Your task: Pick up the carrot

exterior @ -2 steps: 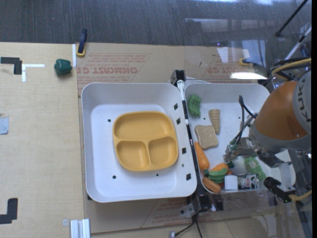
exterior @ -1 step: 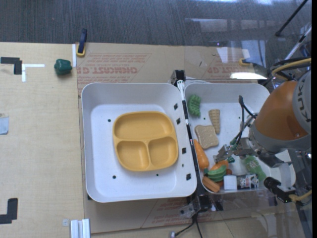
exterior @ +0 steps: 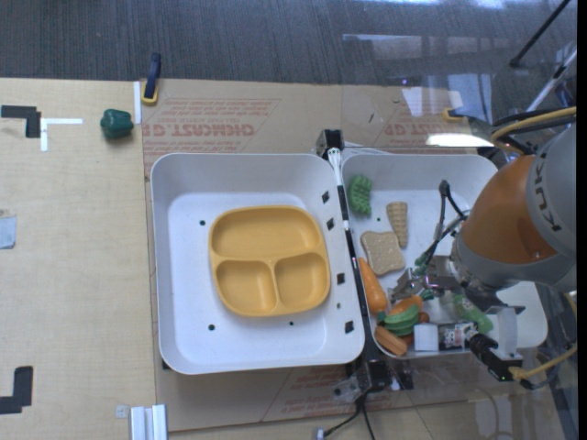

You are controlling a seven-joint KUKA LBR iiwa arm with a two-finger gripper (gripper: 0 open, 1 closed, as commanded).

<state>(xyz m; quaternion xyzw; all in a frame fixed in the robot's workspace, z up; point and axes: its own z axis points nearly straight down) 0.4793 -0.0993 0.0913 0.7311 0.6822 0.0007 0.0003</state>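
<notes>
Glossy plastic carrot [exterior: 371, 288]; smooth matt yellow plastic plate [exterior: 270, 259].

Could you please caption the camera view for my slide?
Arm over right bin, near the carrot; yellow plate in left bin.

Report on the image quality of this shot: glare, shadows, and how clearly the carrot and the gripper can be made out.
Camera view: bright window glare streaks the dark floor along the top and washes a patch near the right bin's far rim; soft shadows sit under the yellow tray; the carrot reads clearly along the bin's left wall; the gripper is cluttered by cables and toys, its details hard to resolve.
</notes>
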